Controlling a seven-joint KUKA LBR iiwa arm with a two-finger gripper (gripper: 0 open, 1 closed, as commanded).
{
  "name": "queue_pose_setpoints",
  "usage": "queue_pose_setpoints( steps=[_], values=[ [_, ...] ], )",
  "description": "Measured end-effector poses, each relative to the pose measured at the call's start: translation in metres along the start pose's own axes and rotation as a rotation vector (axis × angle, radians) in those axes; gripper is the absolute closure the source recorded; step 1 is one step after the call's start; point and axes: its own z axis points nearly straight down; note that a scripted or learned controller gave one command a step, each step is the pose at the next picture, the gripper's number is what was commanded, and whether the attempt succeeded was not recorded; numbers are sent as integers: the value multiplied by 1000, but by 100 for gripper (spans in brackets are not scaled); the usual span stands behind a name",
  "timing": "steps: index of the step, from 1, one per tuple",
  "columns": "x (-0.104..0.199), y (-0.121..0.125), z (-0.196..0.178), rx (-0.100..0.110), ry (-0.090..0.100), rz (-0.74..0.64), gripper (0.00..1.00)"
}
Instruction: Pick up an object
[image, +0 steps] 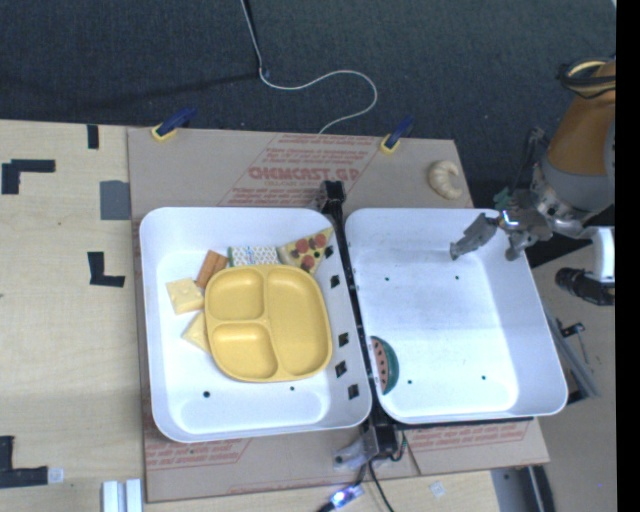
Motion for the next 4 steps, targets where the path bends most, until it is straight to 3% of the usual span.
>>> queue_pose_setpoints(
  steps=[1,3,4],
  values=[
    [0,3,-9,-14,-3,-3,0],
    [-12,-6,111,-8,-3,-4,0],
    [-11,-6,118,-14,-5,-5,0]
  ],
)
